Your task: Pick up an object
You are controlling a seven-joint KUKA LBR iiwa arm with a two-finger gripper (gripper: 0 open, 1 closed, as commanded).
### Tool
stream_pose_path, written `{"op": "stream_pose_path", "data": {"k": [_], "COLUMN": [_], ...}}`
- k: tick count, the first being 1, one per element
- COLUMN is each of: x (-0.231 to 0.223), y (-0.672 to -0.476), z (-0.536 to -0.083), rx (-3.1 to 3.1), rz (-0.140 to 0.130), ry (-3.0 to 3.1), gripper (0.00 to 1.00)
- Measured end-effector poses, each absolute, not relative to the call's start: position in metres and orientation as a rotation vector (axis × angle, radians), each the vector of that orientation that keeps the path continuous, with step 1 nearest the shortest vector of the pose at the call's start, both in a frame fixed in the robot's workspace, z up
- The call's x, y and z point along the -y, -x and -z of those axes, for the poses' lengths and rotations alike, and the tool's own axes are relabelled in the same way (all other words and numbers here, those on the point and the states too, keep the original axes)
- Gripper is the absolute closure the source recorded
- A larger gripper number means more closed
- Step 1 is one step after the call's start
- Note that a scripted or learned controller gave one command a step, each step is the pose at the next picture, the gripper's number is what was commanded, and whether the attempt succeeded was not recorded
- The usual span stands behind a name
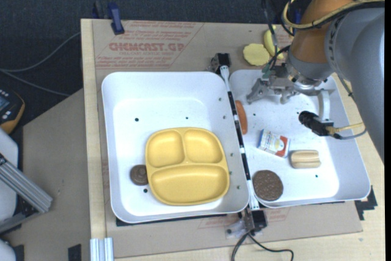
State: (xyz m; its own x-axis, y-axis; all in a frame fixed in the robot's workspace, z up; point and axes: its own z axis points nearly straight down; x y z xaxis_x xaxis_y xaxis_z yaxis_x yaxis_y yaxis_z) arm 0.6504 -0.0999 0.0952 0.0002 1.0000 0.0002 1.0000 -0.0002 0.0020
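My gripper [269, 95] hangs low over the far left corner of the right bin [348, 183], its two grey fingers spread open with only bare white floor between them. An orange-red sausage-shaped piece [242, 117] lies just in front of it, against the bin's left wall. Nearer the front sit a small white, blue and red packet [272, 142], a tan bun-shaped piece [305, 159] and a round brown cookie [267, 185]. The left bin [122, 101] carries a yellow divided plate [186, 165] with a small brown disc [139, 175] beside it.
The grey arm with its orange band [321, 24] covers the right bin's far right corner, and a black cable fitting [314, 122] hangs over the bin. A yellow piece [256, 54] lies on the board behind the bins. A blue clamp [115, 18] sits at the board's far left.
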Motion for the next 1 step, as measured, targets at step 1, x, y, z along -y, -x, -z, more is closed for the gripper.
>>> {"op": "stream_pose_path", "data": {"k": [1], "x": [0.1567], "y": [-0.6666], "z": [-0.0844], "rx": [-2.214], "rz": [0.001], "ry": [-2.223], "gripper": [0.00]}}
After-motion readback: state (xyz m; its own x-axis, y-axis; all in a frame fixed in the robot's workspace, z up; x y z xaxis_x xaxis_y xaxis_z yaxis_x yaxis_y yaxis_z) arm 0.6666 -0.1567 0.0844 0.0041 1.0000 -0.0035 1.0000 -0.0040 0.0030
